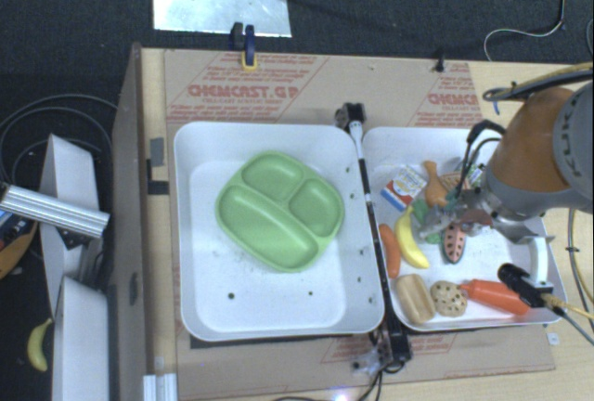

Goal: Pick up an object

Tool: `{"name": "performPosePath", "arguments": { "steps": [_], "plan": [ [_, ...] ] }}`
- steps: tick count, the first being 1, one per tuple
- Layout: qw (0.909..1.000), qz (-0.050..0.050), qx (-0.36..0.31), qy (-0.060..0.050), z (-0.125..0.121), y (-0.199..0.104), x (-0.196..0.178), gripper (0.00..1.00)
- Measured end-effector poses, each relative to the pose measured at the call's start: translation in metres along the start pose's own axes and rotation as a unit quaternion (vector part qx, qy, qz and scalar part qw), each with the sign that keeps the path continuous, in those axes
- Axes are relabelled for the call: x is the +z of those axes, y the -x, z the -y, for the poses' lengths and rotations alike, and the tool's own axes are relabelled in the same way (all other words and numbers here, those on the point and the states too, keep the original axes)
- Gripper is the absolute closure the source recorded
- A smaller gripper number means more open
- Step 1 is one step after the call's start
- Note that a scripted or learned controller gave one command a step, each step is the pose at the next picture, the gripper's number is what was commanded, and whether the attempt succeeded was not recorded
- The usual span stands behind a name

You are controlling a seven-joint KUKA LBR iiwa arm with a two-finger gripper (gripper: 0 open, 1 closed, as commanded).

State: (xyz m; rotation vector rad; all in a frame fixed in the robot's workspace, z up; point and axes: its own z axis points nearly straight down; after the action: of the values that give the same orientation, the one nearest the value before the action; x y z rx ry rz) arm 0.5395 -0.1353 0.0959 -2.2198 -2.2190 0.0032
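Dark carpet surrounds the bench [278,84], which carries two white bins. Left bin [209,297] holds a green divided plate [280,210]. Right bin [399,144] is crowded with toy food: a banana [411,241], a carrot [493,295], a cookie [449,298], a watermelon slice [454,242]. The end effector [452,209] sits low among these, just above the slice; I cannot tell its state, since the wrist hides it. The slice's long axis runs nearly up-down in view, tilted slightly. For a clean pick, I judge it should close across the slice's narrow width, clear of the banana beside it.
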Motion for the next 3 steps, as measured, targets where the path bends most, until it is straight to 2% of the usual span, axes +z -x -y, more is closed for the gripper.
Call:
{"name": "performPosePath", "arguments": {
  "steps": [1, 2, 3],
  "plan": [
    [1.0000, 0.002, -0.002, 0.005, -0.061, 0.029, 0.011, 0.00],
    [1.0000, -0.001, -0.003, 0.001, -0.095, 0.039, 0.012, 0.00],
    [1.0000, 0.000, -0.004, 0.004, -0.097, 0.039, -0.003, 1.00]
  ]
}}
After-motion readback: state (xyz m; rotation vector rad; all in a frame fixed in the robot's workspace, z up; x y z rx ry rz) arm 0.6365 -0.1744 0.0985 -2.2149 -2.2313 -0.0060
